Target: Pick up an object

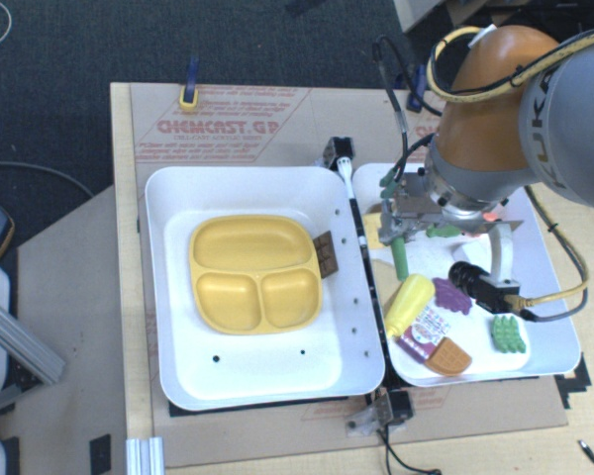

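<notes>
Several objects crowd the right bin point(554, 349); our gripper point(408, 228) hangs near its left wall, its state impossible to tell. We should descend squarely onto the green stick point(400, 257).

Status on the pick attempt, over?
Gripper low over right white bin, above green stick-shaped toy. Nothing seen held. Yellow corn-shaped toy and purple grape cluster close by.

This looks like a robotics lab. A grey and orange industrial arm point(505, 107) reaches over a bench point(228, 127) topped with printed board, where two white bins point(168, 265) sit clamped side by side. Loose cables point(549, 300) trail about, aluminium framing point(20, 339) stands at the left, and dark carpet point(129, 18) covers the floor.
</notes>
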Available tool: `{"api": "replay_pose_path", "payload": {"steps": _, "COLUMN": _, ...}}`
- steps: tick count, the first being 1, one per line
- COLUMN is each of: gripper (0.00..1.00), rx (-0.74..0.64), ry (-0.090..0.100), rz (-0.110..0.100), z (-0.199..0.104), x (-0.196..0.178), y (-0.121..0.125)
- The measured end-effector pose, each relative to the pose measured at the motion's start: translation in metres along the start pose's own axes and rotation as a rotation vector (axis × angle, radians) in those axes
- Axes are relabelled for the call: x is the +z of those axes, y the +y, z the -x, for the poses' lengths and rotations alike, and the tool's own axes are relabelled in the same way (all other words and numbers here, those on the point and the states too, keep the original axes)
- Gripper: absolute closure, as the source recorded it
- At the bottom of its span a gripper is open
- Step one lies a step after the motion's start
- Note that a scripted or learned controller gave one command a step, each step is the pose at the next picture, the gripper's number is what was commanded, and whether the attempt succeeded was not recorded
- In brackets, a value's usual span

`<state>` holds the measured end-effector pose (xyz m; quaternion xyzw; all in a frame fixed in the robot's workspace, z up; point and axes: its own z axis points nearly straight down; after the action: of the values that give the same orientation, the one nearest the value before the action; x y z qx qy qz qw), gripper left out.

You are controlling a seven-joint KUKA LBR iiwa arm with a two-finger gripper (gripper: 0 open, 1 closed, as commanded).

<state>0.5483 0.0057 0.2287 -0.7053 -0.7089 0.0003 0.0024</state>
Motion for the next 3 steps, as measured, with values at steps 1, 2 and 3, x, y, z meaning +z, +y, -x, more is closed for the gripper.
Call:
{"api": "replay_pose_path", "payload": {"steps": 1, "gripper": 1.0, "rx": 0.0, "ry": 0.0, "rz": 0.0, "z": -0.041, "x": -0.004, "y": -0.025}}
{"api": "replay_pose_path", "payload": {"steps": 2, "gripper": 1.0, "rx": 0.002, "ry": -0.002, "rz": 0.003, "z": -0.064, "x": -0.005, "y": -0.027}}
{"api": "replay_pose_path", "payload": {"steps": 3, "gripper": 1.0, "rx": 0.007, "ry": -0.002, "rz": -0.002, "z": -0.065, "x": 0.012, "y": -0.038}}
